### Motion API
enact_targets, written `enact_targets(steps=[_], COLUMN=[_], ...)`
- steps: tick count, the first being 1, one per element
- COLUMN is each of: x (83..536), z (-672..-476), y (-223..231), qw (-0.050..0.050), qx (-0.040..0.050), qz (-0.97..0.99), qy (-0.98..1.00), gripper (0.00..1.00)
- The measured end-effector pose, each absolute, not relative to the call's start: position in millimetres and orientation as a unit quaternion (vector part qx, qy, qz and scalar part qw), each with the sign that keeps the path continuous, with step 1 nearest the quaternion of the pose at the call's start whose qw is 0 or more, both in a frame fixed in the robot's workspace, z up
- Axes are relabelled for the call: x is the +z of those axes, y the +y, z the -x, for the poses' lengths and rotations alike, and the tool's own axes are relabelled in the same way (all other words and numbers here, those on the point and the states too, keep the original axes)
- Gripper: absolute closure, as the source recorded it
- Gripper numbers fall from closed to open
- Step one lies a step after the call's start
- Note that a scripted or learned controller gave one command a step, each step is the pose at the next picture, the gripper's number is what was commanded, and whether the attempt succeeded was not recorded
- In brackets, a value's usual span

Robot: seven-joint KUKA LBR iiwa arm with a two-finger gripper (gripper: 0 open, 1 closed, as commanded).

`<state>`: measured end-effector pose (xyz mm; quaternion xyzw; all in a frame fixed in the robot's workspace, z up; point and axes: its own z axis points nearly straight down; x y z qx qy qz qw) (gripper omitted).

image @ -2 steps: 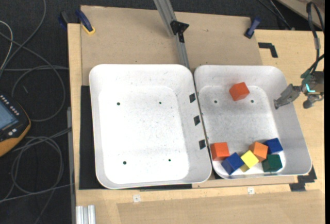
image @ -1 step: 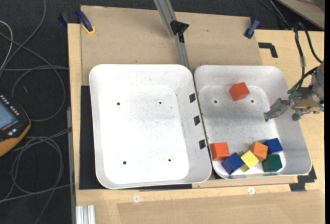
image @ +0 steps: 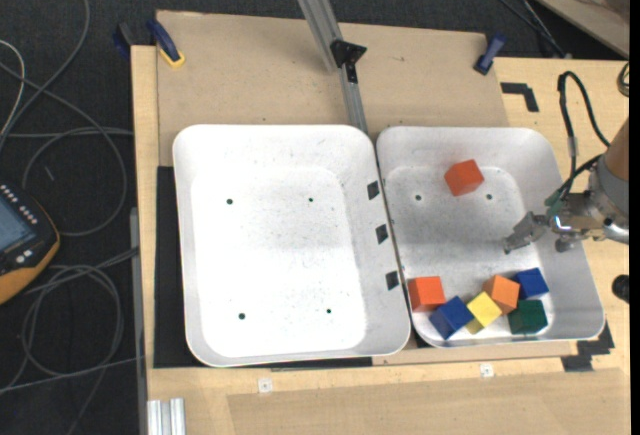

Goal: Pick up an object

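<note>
- Table (image: 300,403): pale wooden top carrying two shallow white bins side by side; blue clamps (image: 166,45) at its far corners.
- Left bin (image: 200,158): white, speckled floor with four dark dots.
- Right bin (image: 535,148): white, touching the left bin along the middle; all the blocks lie in it.
- Metal rail (image: 318,8): grey, slanting from the far edge down to the seam between the bins.
- Arm (image: 618,185): enters from the right edge, over the right side of the right bin.
- Pincer (image: 530,231): low over the right bin's middle-right floor, fingers pointing left; spread or pressed together cannot be told; no block seen between the fingers.
- Orange block (image: 463,176): alone at the far middle of the right bin, well apart from the pincer.
- Near-right cluster in the right bin: orange-red block (image: 427,291) at the left; dark blue block (image: 451,315) just beside it; yellow block (image: 484,309); small orange block (image: 505,291); blue block (image: 531,281); green block (image: 528,318) at the near right rim.
</note>
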<state>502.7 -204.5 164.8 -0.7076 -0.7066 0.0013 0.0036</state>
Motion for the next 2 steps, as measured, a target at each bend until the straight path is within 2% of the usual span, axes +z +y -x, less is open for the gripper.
enact_targets(steps=[1, 2], x=[121, 135], z=[-500.1, -502.3], y=[-200, -201], qw=[0.003, 0.000], qx=[0.0009, -0.0011], qz=[0.707, 0.707], qy=[-0.707, -0.707], gripper=[0.00, 1.00])
